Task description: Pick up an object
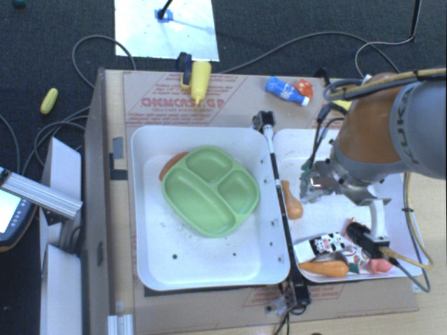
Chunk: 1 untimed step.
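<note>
Green divided plate (211, 190) in left bin (150, 257)

Red print on the cardboard sheet (230, 89) is too blurred to read.

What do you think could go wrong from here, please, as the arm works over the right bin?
1. The hand hangs near the orange carrot-like toy lying against the divider between the bins; a descent there may strike that rim.
2. The small toys crowd the right bin's near corner, so a grasp could catch two or slip.
3. Cables trail beside them and may snag.
</note>
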Tool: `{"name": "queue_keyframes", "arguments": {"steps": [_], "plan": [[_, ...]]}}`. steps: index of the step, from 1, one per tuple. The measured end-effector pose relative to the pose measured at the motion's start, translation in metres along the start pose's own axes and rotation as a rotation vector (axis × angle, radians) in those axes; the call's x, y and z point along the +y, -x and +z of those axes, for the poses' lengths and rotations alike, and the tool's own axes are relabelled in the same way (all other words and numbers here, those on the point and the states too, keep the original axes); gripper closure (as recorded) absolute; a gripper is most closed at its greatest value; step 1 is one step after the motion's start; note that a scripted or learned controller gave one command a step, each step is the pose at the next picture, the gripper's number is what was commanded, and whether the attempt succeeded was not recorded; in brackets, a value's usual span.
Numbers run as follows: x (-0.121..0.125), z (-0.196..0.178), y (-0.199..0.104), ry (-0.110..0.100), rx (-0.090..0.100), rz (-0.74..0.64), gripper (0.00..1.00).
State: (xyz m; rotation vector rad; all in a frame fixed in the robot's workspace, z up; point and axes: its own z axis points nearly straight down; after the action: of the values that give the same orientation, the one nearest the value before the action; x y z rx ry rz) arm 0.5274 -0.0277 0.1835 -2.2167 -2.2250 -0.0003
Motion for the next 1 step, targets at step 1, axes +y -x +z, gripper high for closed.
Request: {"name": "queue_keyframes", "arguments": {"steps": [1], "plan": [[0.0015, -0.0114, 0.0008, 0.005, -0.001, 0.000, 1.00]]}}
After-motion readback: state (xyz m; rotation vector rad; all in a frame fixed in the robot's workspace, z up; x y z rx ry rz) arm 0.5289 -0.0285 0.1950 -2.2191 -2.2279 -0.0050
